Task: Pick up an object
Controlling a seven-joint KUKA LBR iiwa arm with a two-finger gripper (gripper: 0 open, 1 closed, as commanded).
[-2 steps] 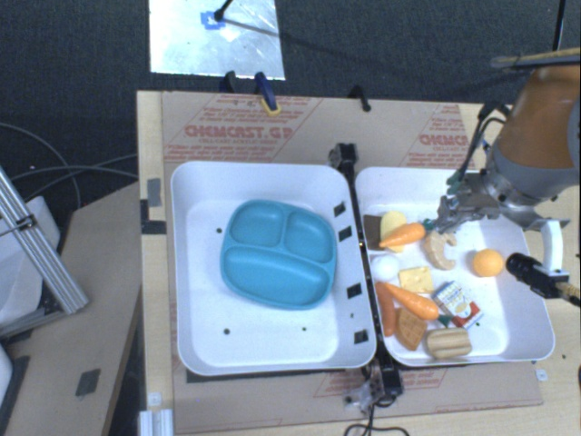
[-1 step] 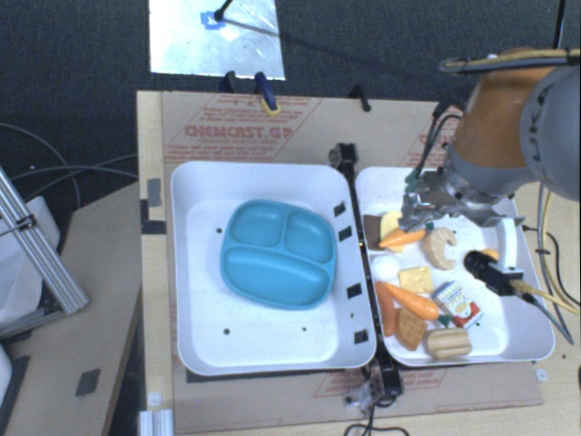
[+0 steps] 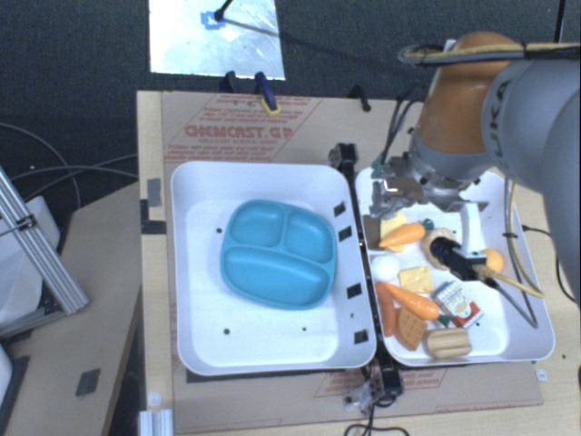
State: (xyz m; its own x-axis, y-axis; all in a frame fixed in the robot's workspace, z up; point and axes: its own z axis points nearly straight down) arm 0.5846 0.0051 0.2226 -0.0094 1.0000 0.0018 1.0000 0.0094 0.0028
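Note:
My gripper [image 3: 392, 192] hangs low over the far left corner of the right bin [image 3: 525, 334], under the grey wrist and orange band. Toy food fills this bin. Just in front of the gripper lie a yellow cheese wedge [image 3: 393, 222] and an orange carrot [image 3: 402, 235]. Nearer the front are a white egg [image 3: 386, 268], a pale cheese slice [image 3: 417, 279], a second carrot [image 3: 410, 301], a brown waffle [image 3: 410, 331], a bread roll [image 3: 448, 342] and a colourful packet [image 3: 457, 302]. I see nothing held in the gripper.
The left bin [image 3: 204, 334] holds a blue divided plate [image 3: 277, 252] at its middle. A ridge with black clips [image 3: 356, 243] separates the two bins. A small orange piece [image 3: 494, 262] lies near the right bin's right side.

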